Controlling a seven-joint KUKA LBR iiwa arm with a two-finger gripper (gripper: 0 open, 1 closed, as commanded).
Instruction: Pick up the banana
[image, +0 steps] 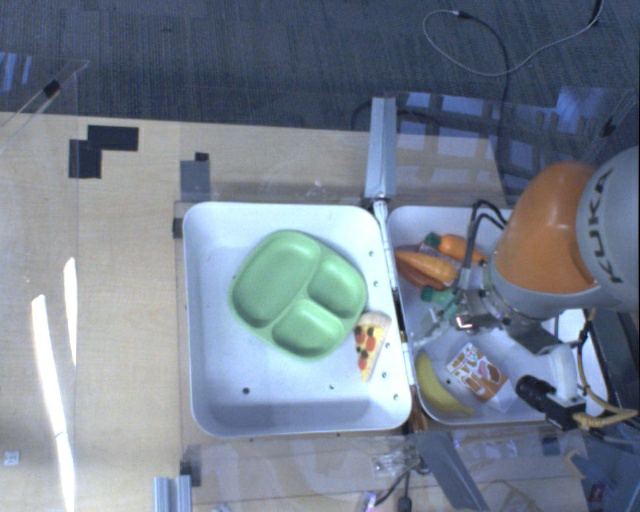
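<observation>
From the overhead camera you see the banana (436, 385) lying in the right bin (440, 222), against its near wall, with a small printed packet (475, 372) resting just beside it and partly over its right end. The gripper (452, 312) hangs above the middle of that bin, a little beyond the banana and not touching it; you cannot tell how its jaws stand, since the arm's (560, 240) grey and orange wrist covers most of it. Farther from the banana, toward the bin's far wall, lie two carrots (428, 266). Left of the banana, across the dividing wall, the left bin (215, 400) holds a green divided plate (298, 290) and a pizza slice toy (370, 343).
</observation>
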